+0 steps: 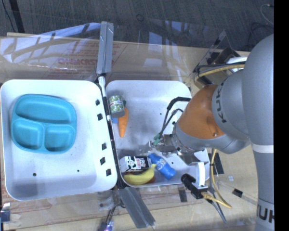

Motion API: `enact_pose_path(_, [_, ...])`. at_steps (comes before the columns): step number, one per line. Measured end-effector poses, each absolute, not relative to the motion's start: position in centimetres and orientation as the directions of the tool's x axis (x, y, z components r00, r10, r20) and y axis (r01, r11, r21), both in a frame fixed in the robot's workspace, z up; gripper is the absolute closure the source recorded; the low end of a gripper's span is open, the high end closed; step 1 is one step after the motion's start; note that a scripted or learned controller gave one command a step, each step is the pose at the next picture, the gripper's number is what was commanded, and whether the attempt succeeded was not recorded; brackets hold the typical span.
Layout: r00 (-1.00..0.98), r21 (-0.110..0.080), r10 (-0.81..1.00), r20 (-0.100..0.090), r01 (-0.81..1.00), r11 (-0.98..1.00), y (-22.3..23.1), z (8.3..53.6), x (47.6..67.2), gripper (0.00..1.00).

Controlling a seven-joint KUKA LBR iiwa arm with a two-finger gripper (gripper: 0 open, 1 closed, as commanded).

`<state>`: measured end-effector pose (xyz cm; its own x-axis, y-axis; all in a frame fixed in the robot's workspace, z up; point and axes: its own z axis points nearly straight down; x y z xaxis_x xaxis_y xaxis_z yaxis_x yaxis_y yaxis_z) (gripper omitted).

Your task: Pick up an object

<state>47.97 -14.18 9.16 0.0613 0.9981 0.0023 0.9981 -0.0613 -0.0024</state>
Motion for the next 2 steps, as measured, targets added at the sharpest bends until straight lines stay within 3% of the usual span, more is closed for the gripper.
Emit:
enact_pose_path(1, [0.056,-0.003,0.998,0.002,0.998,-0.056,-14.2,10.1,48.1,1.0])
enact_pose_path(2, [0.187,-0.002,0.982,0.001,0.982,-0.187,-8.3,22.8,49.4,1.0])
